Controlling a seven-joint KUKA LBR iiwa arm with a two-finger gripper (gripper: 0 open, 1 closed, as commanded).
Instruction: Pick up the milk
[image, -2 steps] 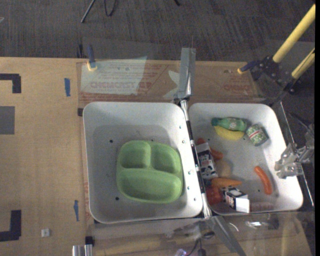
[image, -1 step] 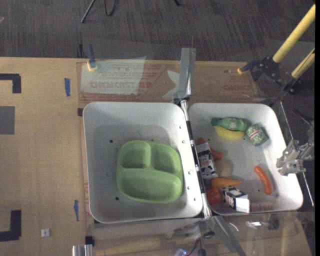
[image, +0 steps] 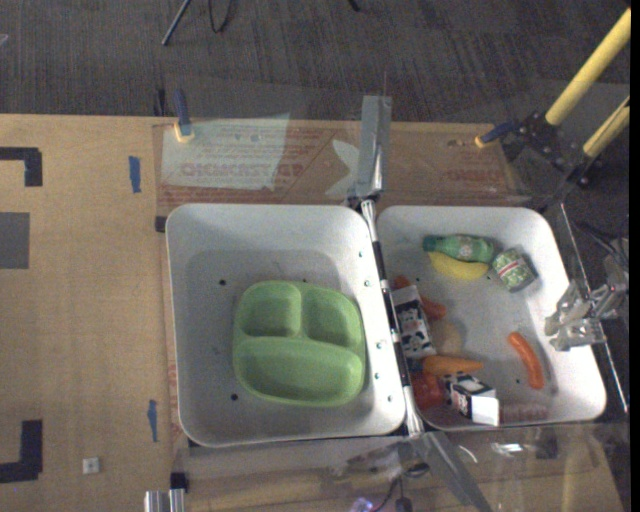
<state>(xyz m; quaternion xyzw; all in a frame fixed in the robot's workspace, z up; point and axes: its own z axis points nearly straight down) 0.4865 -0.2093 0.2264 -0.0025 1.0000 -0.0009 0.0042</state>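
The gripper (image: 578, 322) hangs at the frame's right side, metallic and pale; its tip points left. Its body sits low, partly blurred.

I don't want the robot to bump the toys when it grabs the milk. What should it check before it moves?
1. Milk carton in view, in the right bin against the divider: ok.
2. Only one carton to choose from: not ok; a second white carton lies near the front wall.
3. Room around the milk carton: not ok; the carrot and other toys crowd it.
4. Gripper above the milk carton: not ok; it is at the bin's right rim.
5. Milk carton standing upright: cannot tell.
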